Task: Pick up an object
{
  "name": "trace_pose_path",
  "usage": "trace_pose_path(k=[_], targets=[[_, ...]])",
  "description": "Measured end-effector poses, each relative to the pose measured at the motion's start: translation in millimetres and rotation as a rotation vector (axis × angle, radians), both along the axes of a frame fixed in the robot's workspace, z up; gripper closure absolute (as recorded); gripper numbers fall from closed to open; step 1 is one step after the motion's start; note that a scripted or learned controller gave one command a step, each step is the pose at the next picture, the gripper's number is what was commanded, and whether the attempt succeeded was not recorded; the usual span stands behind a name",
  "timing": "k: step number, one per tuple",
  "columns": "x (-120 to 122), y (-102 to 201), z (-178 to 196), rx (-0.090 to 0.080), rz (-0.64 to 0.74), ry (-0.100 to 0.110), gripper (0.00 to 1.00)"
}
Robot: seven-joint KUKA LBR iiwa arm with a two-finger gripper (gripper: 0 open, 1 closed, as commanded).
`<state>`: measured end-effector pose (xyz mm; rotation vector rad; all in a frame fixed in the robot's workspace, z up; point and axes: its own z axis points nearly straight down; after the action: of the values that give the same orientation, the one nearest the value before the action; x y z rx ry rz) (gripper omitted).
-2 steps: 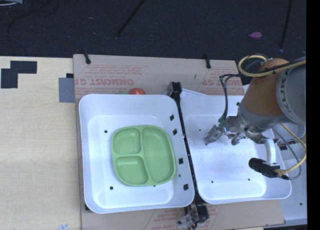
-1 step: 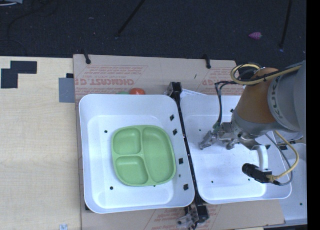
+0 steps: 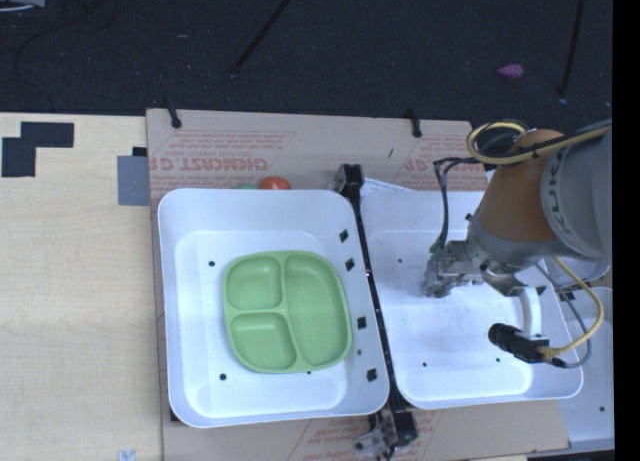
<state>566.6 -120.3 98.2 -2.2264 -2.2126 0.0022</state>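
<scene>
the grey two-finger gripper (image 3: 440, 277) hangs low over the right shallow white plastic bin (image 3: 470, 379); whether it is released or clenched i cannot tell, and nothing shows in it. the step looks like a reach. the only candidate, a light green three-compartment plastic plate (image 3: 287, 311), lies flat well to its left in the left white bin (image 3: 195, 249), so next comes a traverse over the black divider (image 3: 365, 279). beyond lie a cardboard sheet (image 3: 230, 154), pale wooden worktop (image 3: 70, 289) and dark floor (image 3: 300, 29).
</scene>
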Motion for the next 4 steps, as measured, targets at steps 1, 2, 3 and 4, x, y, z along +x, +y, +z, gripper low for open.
trace_pose_path(k=[1,2,3,4], targets=[[-2.6,1.1,42.6,-0.001,0.002,-0.003,1.0],[-4.6,2.4,105.3,-0.001,0.006,-0.005,1.0],[-3.7,1.3,158.4,-0.002,0.007,-0.006,1.0],[-4.4,47.5,157.3,0.001,0.009,0.0,1.0]])
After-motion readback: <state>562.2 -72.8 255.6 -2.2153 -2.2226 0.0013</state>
